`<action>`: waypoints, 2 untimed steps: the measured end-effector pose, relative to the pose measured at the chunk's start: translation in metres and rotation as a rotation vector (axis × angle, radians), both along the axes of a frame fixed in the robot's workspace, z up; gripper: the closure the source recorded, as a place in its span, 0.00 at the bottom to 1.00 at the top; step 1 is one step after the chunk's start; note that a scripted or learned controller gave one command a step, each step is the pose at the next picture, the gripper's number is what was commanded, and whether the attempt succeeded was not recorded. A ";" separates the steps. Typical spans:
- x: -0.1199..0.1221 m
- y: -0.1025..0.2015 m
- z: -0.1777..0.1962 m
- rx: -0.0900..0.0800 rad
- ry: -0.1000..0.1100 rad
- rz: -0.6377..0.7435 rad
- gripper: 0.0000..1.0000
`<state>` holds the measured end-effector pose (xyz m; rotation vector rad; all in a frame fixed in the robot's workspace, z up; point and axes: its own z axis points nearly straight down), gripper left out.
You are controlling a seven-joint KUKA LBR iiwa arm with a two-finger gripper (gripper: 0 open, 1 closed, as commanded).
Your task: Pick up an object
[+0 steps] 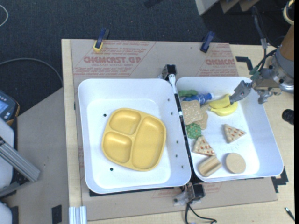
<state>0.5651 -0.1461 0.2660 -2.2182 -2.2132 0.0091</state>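
Note:
My gripper hangs over the far right part of the right bin. Its two fingers are spread apart, open, with nothing between them. The left fingertip is just above and to the right of a yellow banana. Beside the banana lie a blue item and a green item. A tan cracker, a green leafy piece, two triangular slices, a bread roll and a round biscuit fill the rest of this bin.
The left bin holds a yellow divided plate. A black divider with clips runs between the bins. Clamps stand on the board's far edge. Bare bin floor lies right of the slices.

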 end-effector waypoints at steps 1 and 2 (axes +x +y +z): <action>0.002 0.000 0.005 -0.002 -0.010 0.002 0.00; -0.006 0.003 -0.055 0.001 -0.003 0.002 0.00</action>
